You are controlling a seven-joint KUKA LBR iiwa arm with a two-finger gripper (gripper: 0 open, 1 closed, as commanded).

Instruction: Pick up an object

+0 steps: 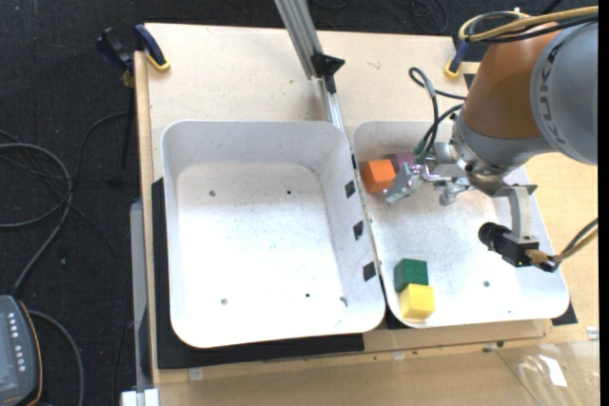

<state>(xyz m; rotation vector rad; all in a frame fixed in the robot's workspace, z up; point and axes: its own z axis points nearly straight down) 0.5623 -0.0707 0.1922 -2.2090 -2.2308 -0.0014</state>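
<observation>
In the right bin [533,299], near its upper left corner, lies an orange block [380,173], with something small and purple just behind it. The tool [425,183] hangs just to the right of this block. I cannot tell how it is set. To pick well, I judge it should be centred over the block and go straight down before closing. A green block [411,272] and a yellow block [417,300], touching, lie well apart near the front.

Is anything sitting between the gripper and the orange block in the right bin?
Nothing visible. The gripper sits right beside the orange block, with a purple object tucked just behind. The green block and yellow block lie apart, near the bin's front edge.
</observation>
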